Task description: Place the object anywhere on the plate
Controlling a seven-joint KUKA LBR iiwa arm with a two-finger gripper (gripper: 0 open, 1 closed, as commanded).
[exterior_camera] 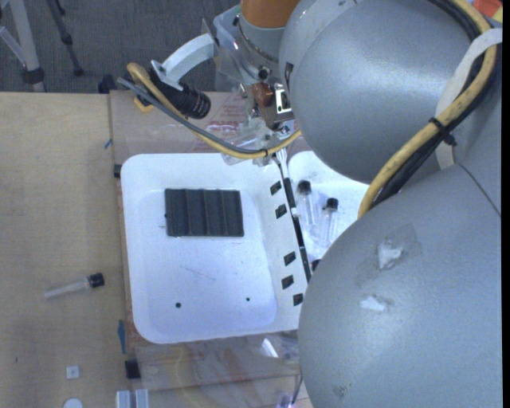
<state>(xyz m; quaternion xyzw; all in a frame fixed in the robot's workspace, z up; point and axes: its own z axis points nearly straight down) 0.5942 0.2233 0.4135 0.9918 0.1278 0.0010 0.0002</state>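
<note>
Two small clear vials (317, 209) with black caps lying in the right white bin (307, 169), just below and slightly right of the tool (259, 139) at that bin's top edge; no telling whether the tool is spread or pinched. Dark ridged plate (204, 213) flat in the left white bin (199, 271), well apart from the vials. Grey arm (382, 239) looming from the right, orange band (267, 12) at top, wrist angled down toward the far rim.
</note>
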